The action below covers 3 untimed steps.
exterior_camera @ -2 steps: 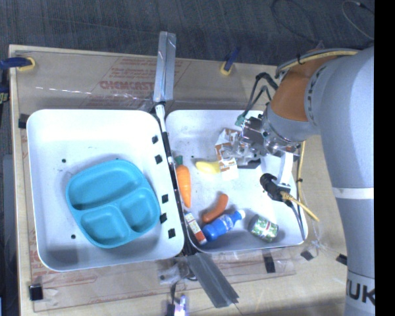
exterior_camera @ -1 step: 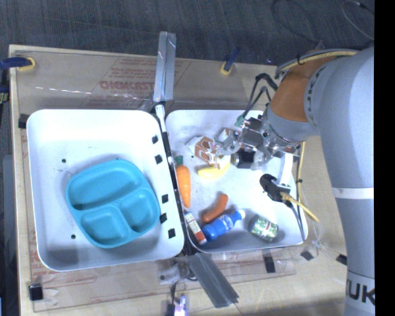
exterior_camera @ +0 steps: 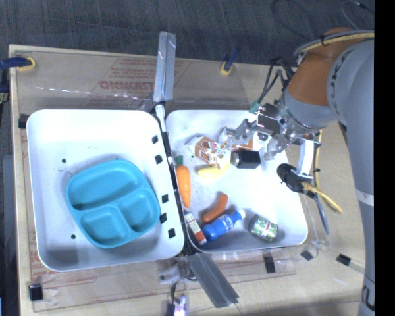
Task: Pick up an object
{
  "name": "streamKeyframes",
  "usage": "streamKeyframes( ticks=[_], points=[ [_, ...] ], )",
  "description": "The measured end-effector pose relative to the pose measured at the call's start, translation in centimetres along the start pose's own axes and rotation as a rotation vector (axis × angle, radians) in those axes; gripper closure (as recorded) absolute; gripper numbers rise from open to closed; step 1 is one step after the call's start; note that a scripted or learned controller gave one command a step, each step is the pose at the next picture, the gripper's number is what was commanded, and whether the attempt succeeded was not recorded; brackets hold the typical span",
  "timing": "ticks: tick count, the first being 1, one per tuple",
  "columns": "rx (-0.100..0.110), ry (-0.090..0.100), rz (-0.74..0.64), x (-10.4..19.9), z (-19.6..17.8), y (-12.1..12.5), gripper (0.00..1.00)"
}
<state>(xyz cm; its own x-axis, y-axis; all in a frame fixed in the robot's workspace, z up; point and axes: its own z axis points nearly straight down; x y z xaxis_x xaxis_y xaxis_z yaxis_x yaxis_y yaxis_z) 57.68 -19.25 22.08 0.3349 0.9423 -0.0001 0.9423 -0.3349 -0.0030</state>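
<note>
Gripper (exterior_camera: 245, 151) low in the right bin (exterior_camera: 286, 206), finger spacing indiscernible. Snack packet (exterior_camera: 209, 151) lies just left of it; banana (exterior_camera: 212, 171), carrot (exterior_camera: 183, 184) and bottle (exterior_camera: 222, 224) lie farther off.

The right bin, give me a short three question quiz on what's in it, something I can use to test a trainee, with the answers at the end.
1. True or false: the carrot lies along the right bin's left wall, beside the divider.
2. Which item lies nearest the bin's front right corner? A) blue bottle B) green can C) yellow banana
3. Fill in: the gripper hangs over the ______ part of the right bin, near the orange and white packet.

Key: 1 true. 2 B. 3 back, meaning the top of the view.
</note>
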Motion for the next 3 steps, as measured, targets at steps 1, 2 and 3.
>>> streamKeyframes(
  ticks=[1,2,3],
  points=[
    [0.003,0.000,-0.167,2.6,11.2,-4.1,0.00],
    [0.001,0.000,-0.253,4.0,9.3,-10.2,0.00],
    [0.002,0.001,-0.326,-0.1,13.0,-8.3,0.00]
  ],
)
